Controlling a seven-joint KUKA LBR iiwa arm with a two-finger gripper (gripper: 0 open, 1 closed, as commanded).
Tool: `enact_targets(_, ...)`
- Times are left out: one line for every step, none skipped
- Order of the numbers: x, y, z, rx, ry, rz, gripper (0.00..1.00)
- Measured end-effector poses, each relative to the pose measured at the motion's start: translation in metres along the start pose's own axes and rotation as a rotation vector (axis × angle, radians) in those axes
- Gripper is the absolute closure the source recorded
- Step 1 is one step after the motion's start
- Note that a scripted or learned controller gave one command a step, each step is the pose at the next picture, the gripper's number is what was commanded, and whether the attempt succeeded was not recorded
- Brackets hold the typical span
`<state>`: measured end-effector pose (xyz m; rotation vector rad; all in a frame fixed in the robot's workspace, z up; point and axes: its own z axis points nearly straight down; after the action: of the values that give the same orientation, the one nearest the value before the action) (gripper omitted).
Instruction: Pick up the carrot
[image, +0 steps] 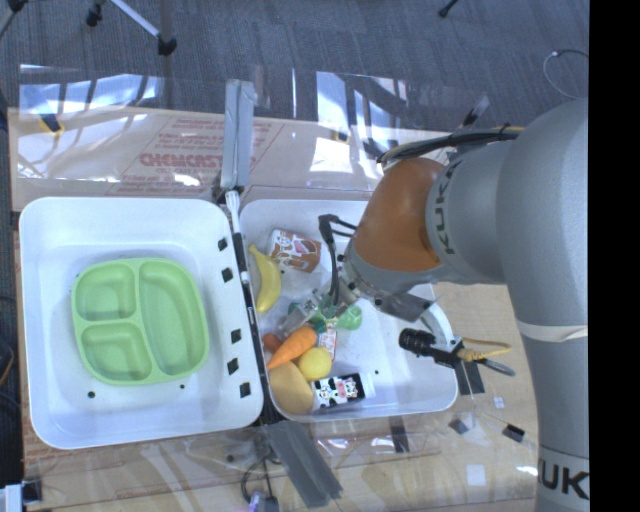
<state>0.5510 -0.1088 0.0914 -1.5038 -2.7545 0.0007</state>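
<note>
Carrot (292, 346) lying at a slant in the white bin (410, 385) on the arm's side of the table (485, 305), close to the wall next to the neighbouring bin, green end pointing toward the table's far edge. Touching its lower side, a lemon (314, 363). Just past that, toward the table's near edge, a tan potato-like piece (290, 388) and a small cow-patterned carton (338, 390). Beyond the carrot, toward the far edge, a banana (265, 282) along the same wall and a brown-and-white pack (296, 250) near the bin's far corner. Just beside the carrot's green end, a small green toy (350, 318).

Hand (323, 302) low over this heap, just above the carrot's green end; contact with it unclear. Impossible to tell whether spread apart or drawn together, with the wrist blocking the view. Grey arm (510, 220) with its orange band (395, 222) reaching in over the bin's far half.

In the other white bin (40, 300), toward the table's opposite side, a light green three-compartment plate (140, 320) lying flat, well apart from the carrot.
</note>
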Motion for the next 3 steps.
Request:
enact_targets(-0.001,0.000,-0.010,0.000,-0.001,-0.002,1.00)
enact_targets(0.078,0.028,-0.100,0.000,-0.002,0.168,1.00)
enact_targets(0.078,0.028,-0.100,0.000,-0.002,0.169,0.00)
